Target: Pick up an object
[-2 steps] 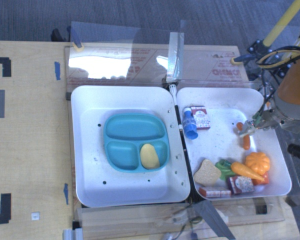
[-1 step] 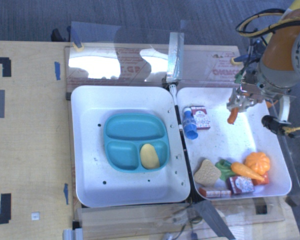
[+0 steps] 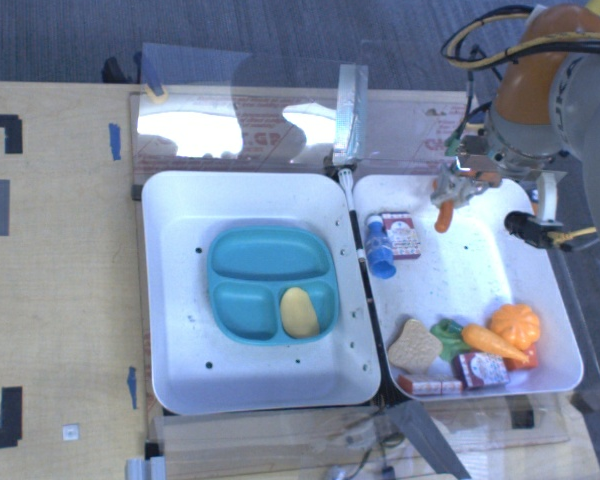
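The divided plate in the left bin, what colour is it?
Teal-blue plate, seen best in the camera view.

Counter point(image 3: 60, 298): pale wood, well left of the pincer point(image 3: 446, 208).
Blue tape point(image 3: 114, 140): on the counter, far left of it.
Clear panel point(image 3: 240, 128): left, slightly beyond.
Floor point(image 3: 230, 18): grey carpet, beyond.

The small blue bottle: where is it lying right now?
The small blue bottle lies in the right bin, against its left wall near the divider, right beside a small red and white packet.
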`<state>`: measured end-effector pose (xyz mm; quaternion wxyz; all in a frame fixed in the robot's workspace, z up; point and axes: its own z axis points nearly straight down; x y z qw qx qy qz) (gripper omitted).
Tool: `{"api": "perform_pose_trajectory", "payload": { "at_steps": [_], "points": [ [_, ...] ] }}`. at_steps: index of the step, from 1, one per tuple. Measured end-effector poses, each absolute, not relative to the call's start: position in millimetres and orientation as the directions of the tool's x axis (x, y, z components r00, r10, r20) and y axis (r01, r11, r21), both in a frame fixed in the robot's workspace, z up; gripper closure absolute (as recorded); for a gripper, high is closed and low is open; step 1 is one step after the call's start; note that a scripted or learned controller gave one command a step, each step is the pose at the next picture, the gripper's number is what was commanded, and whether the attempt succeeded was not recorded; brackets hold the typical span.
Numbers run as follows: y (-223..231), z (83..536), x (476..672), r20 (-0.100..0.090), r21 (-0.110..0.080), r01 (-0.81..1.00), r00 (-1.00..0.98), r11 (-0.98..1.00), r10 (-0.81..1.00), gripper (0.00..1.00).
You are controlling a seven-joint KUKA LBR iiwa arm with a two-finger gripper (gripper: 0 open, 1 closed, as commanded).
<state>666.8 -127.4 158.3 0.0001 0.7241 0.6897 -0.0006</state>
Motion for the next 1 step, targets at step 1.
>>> {"api": "perform_pose_trajectory", "payload": {
  "at_steps": [1],
  "points": [
    [-72.5,215.9,668.8,0.001,0.008,0.994,0.108,-0.108,0.994,1.00]
  ]
}}
